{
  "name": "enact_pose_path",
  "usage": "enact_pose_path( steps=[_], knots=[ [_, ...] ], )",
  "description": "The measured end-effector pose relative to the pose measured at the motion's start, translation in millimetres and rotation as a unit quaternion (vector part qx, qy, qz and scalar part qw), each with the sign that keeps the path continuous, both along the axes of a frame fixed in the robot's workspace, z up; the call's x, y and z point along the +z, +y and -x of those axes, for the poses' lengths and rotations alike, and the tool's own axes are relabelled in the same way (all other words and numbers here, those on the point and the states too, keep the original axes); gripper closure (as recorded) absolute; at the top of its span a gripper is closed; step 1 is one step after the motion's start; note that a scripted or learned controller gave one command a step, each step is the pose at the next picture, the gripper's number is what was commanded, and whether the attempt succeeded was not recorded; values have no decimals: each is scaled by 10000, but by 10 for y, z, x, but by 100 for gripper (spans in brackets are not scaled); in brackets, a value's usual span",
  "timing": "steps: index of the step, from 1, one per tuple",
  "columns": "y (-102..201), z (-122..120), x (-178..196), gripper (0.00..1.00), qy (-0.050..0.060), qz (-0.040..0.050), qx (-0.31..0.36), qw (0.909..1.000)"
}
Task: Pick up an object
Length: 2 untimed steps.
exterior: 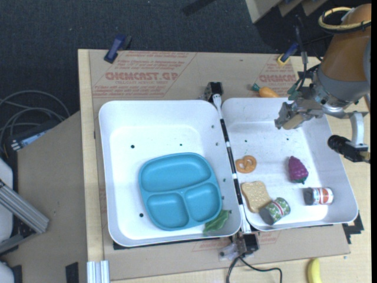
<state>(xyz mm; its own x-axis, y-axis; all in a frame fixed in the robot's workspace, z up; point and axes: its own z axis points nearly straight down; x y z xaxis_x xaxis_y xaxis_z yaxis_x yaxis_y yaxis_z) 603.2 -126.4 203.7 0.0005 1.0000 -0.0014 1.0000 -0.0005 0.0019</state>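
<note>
Five small objects lie in the right white bin (330, 152): a tan pretzel (245, 164), a purple grape cluster (297, 169), a toast slice (255, 195), a green-labelled can (274, 210) and a red-and-white can (318, 196). The two-finger gripper (290, 118) hangs over the bin's far part, well apart from them; its finger state cannot be judged. In the left white bin (118, 128), a blue divided plastic tray (178, 190) rests beside a green leafy piece (217, 222).

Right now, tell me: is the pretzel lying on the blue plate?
No. The pretzel lies in the right bin, while the blue plate sits in the left bin.
</note>
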Motion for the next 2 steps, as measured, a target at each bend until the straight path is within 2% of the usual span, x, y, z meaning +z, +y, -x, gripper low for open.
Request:
enact_pose_path(
  steps=[1, 2],
  knots=[
    [642, -186, 226, 100, 1, -10, 8, 10000],
    [485, 173, 700, 100, 1, -2, 0, 10000]
  ],
)
